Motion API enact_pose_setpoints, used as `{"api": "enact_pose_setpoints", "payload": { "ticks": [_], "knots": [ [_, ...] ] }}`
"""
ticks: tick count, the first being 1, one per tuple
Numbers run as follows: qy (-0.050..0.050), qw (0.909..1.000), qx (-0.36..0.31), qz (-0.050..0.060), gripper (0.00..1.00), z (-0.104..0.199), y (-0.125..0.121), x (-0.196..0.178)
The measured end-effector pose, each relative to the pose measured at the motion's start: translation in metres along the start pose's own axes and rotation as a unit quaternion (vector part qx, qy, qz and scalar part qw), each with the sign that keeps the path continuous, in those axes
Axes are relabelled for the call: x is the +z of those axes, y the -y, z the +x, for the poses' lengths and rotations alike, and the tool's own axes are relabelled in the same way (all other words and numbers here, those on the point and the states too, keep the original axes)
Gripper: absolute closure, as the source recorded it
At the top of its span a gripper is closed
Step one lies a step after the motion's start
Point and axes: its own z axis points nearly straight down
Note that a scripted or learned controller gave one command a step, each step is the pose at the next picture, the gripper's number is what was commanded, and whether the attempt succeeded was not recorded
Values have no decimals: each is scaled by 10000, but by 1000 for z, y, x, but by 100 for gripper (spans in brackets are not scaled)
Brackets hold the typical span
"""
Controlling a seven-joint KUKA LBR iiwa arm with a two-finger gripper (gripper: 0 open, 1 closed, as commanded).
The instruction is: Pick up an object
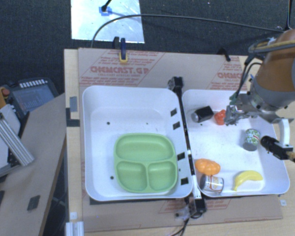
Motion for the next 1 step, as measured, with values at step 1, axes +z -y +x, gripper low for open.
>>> {"api": "enact_pose_setpoints", "payload": {
  "ticks": [1],
  "knots": [
    [-8,10000,1,30,100,0,-1,-9]
  ]
}}
